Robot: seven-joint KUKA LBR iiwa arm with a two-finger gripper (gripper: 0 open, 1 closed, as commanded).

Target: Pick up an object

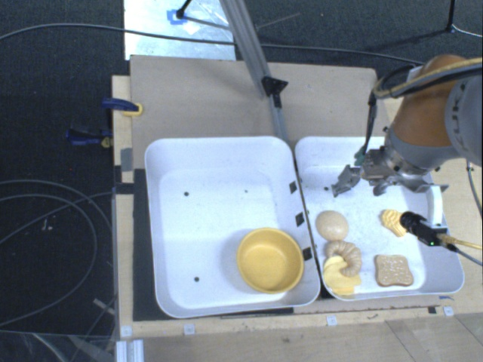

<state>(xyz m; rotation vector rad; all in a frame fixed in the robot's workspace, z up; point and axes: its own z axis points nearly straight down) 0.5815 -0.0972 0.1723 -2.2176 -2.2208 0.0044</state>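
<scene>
My gripper (362, 185) hangs over the far part of the right bin (317, 157), fingers spread open and nothing between them. Nearer the camera in that bin lie a beige egg-shaped bun (332, 225), a curled croissant (344, 253), a yellow piece (339, 282) under the croissant, a brown square biscuit (393, 270) and a small yellow ridged item (392, 222). The bun sits just below and left of the gripper, apart from it. A yellow bowl (270, 259) stands in the left bin (189, 164) at its near right corner.
A slanted grey pole (249, 36) runs down to the bench behind the bins. The divide between the bins (299, 217) carries black clips. Blue and yellow clamps (113, 119) grip the bench's left edge.
</scene>
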